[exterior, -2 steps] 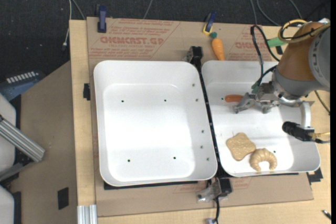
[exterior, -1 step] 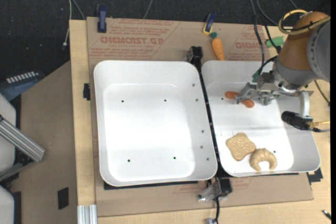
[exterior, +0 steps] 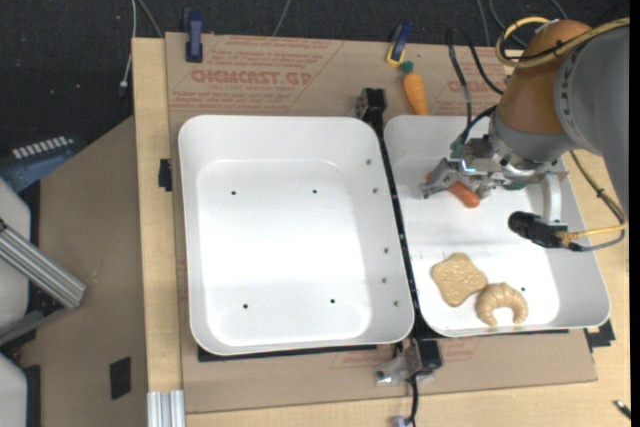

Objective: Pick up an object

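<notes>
My gripper (exterior: 446, 179) hangs low over the upper left part of the right bin (exterior: 570, 310). A small orange-red piece (exterior: 467, 197) lies right beneath it, touching or nearly touching it; whether it is gripped I cannot tell. A tan, toast-like slice (exterior: 457, 279) and a pale croissant (exterior: 503, 303) lie near the right bin's front edge, well clear of the gripper.
The left bin (exterior: 200, 215) sits beside the right one, their rims meeting in the middle. A toy carrot (exterior: 414, 93) lies on the cardboard behind the right bin, outside it. Blue clamps (exterior: 193, 35) hold the board's back edge.
</notes>
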`<state>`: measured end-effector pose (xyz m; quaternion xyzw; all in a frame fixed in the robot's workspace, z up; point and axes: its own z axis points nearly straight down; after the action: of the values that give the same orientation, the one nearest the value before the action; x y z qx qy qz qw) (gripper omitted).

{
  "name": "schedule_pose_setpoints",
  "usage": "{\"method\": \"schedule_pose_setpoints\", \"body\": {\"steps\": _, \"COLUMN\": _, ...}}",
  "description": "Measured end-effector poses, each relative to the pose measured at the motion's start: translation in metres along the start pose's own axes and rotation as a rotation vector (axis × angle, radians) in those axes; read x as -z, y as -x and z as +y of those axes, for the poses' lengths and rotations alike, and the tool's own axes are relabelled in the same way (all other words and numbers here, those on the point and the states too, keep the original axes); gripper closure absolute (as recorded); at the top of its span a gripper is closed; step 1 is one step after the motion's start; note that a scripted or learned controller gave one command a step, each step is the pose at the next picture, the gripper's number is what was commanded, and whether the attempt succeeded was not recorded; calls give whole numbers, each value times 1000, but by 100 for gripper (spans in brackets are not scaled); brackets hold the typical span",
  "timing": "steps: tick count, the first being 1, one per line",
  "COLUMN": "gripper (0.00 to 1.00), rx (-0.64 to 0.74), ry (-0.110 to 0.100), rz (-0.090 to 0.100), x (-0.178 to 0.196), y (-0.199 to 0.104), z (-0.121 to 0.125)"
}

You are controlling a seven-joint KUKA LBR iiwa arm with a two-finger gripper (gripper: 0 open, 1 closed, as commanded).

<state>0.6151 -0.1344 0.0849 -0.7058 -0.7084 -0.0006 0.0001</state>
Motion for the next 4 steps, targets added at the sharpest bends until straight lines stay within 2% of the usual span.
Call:
{"method": "schedule_pose_setpoints", "body": {"steps": 1, "gripper": 0, "rx": -8, "ry": 0, "rz": -3, "x": 0, "y": 72, "z": 20}}
{"method": "schedule_pose_setpoints", "body": {"steps": 3, "gripper": 0, "rx": -2, "ry": -1, "rz": -1, "x": 0, "y": 17, "z": -7}}
{"method": "schedule_pose_setpoints", "body": {"steps": 4, "gripper": 100, "rx": -3, "ry": 1, "rz": -1, "x": 11, "y": 18, "z": -7}}
